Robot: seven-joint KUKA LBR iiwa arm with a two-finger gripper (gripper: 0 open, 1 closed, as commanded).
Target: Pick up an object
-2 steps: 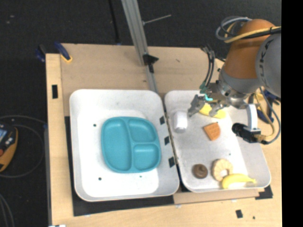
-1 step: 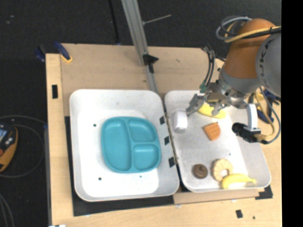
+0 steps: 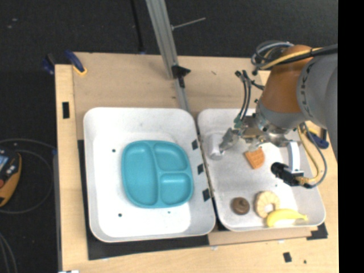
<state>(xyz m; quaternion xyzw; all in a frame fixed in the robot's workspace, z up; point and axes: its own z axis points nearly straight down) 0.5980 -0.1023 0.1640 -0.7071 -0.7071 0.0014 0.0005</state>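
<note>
The right bin (image 3: 227,118) holds several small things. An orange wedge-shaped piece (image 3: 255,158) lies near its middle. At the front sit a brown round piece (image 3: 240,205), a pale ring-shaped piece (image 3: 265,202) and a yellow banana (image 3: 284,217). My gripper (image 3: 236,141) hangs low over the back left part of this bin, just left of and behind the orange piece. I see nothing held in it. The grey arm with its orange band (image 3: 284,90) comes in from the right.
In the left bin (image 3: 96,152) lies a teal divided plate (image 3: 157,173). A black part with cables (image 3: 284,172) hangs by the arm over the right bin. An aluminium post (image 3: 162,27) rises behind the bins.
</note>
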